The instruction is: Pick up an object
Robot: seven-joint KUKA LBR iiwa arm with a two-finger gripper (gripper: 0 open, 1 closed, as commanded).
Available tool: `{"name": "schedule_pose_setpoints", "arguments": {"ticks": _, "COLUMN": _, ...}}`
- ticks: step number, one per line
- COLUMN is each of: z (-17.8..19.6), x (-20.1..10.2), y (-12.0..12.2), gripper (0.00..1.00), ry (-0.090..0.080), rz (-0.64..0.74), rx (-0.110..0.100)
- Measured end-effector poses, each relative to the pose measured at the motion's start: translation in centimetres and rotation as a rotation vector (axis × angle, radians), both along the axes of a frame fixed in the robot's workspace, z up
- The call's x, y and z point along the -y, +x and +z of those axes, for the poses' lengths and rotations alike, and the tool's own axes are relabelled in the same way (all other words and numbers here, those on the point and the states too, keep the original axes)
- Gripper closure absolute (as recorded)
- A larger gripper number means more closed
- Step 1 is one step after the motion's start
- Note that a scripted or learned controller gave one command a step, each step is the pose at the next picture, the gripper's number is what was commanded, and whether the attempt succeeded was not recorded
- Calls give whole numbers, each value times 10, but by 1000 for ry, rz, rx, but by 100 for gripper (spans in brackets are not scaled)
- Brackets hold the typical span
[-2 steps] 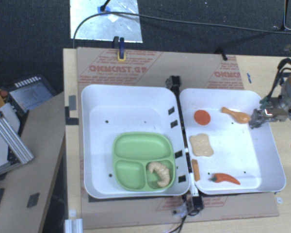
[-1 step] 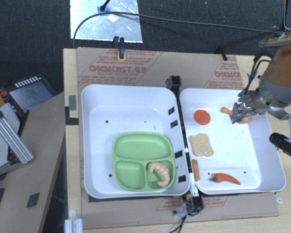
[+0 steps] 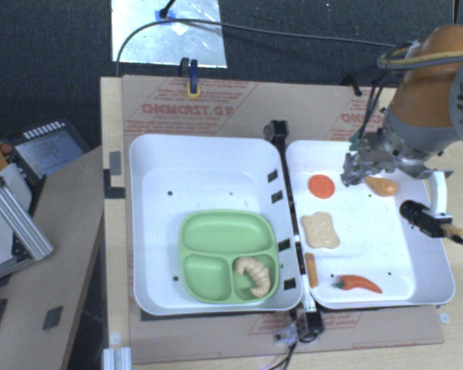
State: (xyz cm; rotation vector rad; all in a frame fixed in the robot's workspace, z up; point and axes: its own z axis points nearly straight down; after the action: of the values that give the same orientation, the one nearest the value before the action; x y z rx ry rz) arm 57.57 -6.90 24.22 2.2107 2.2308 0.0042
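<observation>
Both bins (image 3: 216, 149) are white; the left one carries a pale green tray (image 3: 216, 237) with a cream-yellow shrimp (image 3: 254, 274). The right bin shows a red-orange disc (image 3: 321, 186), beige bread (image 3: 321, 230), a red chilli (image 3: 359, 284) and an orange lump (image 3: 383, 185)

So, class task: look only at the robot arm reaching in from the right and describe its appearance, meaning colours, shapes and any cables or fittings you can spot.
The arm is bulky and rounded, with a broad orange band over grey casing. A dark cable runs along its left side. Its gripper is a compact, dark grey metallic block. A white bracket at the arm's lower right carries a small black cylindrical fitting.
</observation>
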Motion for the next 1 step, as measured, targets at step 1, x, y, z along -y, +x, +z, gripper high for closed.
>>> {"name": "schedule_pose_setpoints", "arguments": {"ticks": 1, "z": 6, "x": -49, "y": 16, "gripper": 100, "ry": 1, "rz": 0, "rx": 1}}
